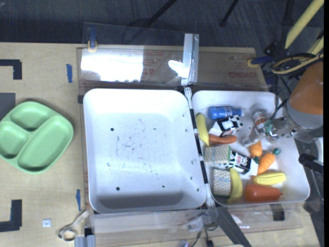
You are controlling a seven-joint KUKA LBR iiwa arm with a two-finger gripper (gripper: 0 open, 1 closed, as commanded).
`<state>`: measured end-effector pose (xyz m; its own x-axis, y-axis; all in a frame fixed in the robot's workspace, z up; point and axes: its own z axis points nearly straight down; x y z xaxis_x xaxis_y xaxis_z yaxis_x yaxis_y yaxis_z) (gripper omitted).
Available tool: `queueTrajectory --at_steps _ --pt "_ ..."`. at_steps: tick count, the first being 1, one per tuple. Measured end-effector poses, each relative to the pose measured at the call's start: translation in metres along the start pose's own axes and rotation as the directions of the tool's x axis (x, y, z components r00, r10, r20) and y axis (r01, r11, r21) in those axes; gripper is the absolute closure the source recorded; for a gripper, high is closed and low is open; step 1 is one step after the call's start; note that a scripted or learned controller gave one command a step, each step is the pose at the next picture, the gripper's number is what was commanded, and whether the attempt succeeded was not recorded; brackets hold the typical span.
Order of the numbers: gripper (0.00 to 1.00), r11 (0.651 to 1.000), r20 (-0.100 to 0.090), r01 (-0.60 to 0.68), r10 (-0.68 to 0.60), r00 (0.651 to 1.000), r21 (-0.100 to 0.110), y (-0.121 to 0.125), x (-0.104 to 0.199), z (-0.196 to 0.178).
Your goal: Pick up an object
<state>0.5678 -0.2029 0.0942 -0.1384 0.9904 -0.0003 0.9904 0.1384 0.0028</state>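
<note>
Over the right-hand white bin (300,153), near its upper right corner, the gripper (269,130) hung low among the toys. Whether it was open or closed I could not tell; it was a tangle of bright metal from where the camera looked. Nothing could be seen held in it. Closest to it was a small jar (259,118) just to its upper left, and a small orange piece (256,150) just below it. A toy carrot (266,162) lay tilted under that, beside a black-and-white card (239,161).

Along the lower edge of that bin sat a yellow corn-like piece (270,178), with a long red vegetable (263,192) below it. A yellow banana (235,183) lay to the left of the two, touching a patterned packet (221,181). Another patterned packet (218,153) lay above it. Nearer the top of the bin were a blue bottle (224,111) on its side, a cow-spotted thing (232,124) under it, and an orange-red stick (224,139) lower still. A second yellow piece (202,129) leaned along the bin's left wall.

The arm (310,98) came in from the right edge of the frame, its orange band bulking above the wrist.

To the left, the other white bin (136,148) stood touching the first. Further left, well apart on the wooden bench (41,199), was a green divided plate (34,136). A clear plastic panel (133,60) stood behind the bins at the upper middle of the frame.
</note>
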Motion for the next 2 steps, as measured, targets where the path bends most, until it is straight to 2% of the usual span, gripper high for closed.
queueTrajectory --at_steps 1,2 --pt "1.0 1.0 0.0 -0.002 0.002 1.0 -0.005 0.001 -0.001 -0.01" --pt "1.0 0.989 0.0 -0.147 0.147 0.989 0.001 0.059 0.081 -0.096"
